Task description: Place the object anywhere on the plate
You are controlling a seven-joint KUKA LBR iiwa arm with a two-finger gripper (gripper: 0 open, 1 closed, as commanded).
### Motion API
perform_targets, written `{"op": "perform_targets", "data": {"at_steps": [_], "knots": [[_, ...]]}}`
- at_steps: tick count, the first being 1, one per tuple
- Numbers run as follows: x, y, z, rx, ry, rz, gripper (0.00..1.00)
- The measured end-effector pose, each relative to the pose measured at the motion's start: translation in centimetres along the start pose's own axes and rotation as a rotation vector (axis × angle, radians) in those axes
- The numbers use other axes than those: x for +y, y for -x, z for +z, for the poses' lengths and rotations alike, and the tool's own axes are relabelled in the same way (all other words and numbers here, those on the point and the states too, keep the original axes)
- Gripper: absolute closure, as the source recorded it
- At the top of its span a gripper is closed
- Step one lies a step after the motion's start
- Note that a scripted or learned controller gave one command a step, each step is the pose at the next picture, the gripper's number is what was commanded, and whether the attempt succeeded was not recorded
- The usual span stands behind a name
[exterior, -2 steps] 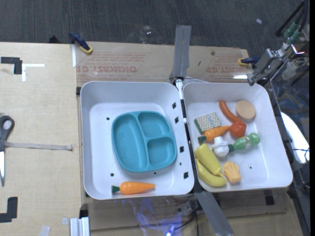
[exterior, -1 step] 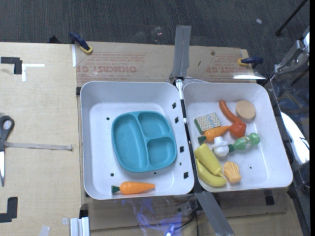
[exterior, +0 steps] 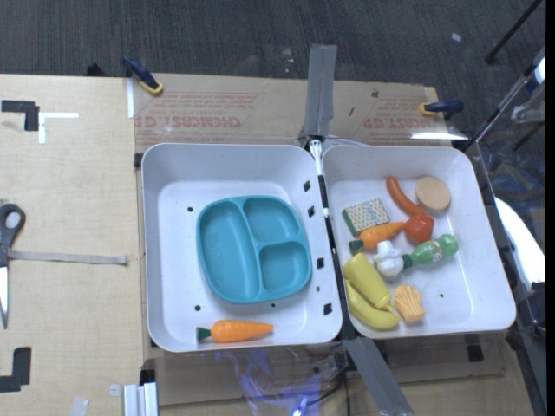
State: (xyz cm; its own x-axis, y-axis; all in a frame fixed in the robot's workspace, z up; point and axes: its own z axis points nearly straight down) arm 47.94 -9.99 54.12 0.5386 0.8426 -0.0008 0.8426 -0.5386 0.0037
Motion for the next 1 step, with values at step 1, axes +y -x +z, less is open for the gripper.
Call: {"op": "perform_targets", "data": {"at_steps": [1], "knots": [[1.24, 1.96, 0.03, -0.001, -0.001, 0.287, 0.00]]}}
